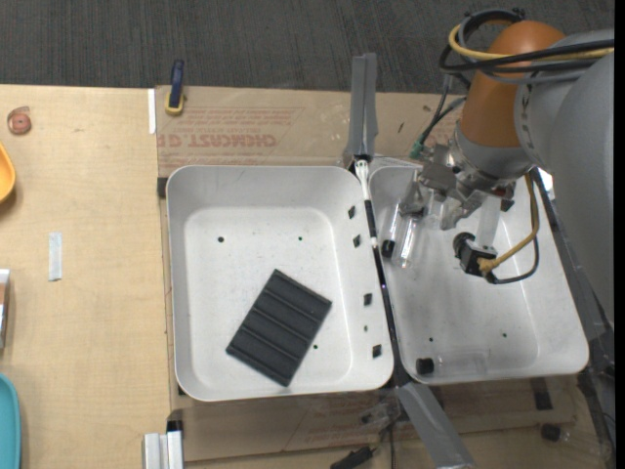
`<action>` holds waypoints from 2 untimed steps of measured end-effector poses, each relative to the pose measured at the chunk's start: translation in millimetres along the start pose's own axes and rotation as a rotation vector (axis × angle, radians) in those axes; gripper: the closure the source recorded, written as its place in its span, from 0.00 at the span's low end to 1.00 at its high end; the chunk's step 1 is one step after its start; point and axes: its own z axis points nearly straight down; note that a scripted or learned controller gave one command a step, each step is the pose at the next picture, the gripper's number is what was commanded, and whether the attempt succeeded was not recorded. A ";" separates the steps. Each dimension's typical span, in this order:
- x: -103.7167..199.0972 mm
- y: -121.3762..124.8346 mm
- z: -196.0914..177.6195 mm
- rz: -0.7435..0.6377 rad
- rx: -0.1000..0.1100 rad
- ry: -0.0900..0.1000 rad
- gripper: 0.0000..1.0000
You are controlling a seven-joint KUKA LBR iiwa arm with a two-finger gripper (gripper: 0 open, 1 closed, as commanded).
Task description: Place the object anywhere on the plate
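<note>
The claw (398, 244) hangs low in the right bin (547, 350) — apart or together, I cannot tell — so step 1, grabbing, seems in hand; next, carry left to the plate (280, 326).

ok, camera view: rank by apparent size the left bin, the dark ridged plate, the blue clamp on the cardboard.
1. left bin, largest by far
2. dark ridged plate, lying inside that bin
3. blue clamp, smallest, though farther from the camera

text: red print, upside down, partly legible "CHEMCRAFT"-like | on: cardboard sheet (256, 130) behind the bins
</note>
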 end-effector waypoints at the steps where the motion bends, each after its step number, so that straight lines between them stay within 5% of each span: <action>1: 77.9 -9.9 -21.6 0.032 -0.001 0.000 1.00; 2: 100.4 2.4 -185.8 -0.142 -0.002 0.000 1.00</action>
